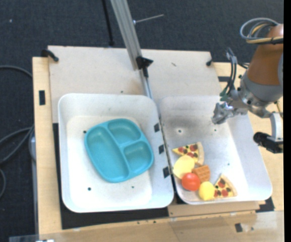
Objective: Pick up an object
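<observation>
The right bin (246,150) holds a cluster of toy food at its near edge: a pizza slice (189,150), a pale yellow piece (184,165), a red tomato (190,181), a waffle-like brown piece (202,172), a small yellow fruit (206,190) and a second pizza slice (226,187). My gripper (220,114) hangs over the far right part of this bin, well behind and to the right of the food. Nothing shows between its fingers.
The left bin (69,115) carries a blue divided plate (118,149). A metal pole (127,29) slants up from the gap between the bins at the back. Cables lie on the dark floor to the left.
</observation>
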Action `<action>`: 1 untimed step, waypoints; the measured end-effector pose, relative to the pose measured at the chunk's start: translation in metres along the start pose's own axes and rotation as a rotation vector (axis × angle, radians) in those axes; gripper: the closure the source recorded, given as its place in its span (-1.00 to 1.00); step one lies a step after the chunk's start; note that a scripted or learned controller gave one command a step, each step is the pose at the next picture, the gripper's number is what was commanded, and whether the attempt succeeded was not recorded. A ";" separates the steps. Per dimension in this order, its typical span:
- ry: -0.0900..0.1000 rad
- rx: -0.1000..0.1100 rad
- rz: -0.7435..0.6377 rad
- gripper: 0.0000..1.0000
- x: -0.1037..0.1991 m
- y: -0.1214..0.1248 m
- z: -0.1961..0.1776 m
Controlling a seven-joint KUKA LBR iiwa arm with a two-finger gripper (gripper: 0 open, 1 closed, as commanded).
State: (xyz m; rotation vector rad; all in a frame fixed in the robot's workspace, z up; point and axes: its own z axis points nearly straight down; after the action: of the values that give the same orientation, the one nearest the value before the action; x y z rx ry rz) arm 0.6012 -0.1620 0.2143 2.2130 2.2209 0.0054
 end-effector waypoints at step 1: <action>-0.001 -0.001 0.000 1.00 -0.002 0.002 -0.055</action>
State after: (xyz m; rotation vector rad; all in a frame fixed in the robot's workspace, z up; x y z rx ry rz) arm 0.6027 -0.1637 0.2688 2.2126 2.2199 0.0054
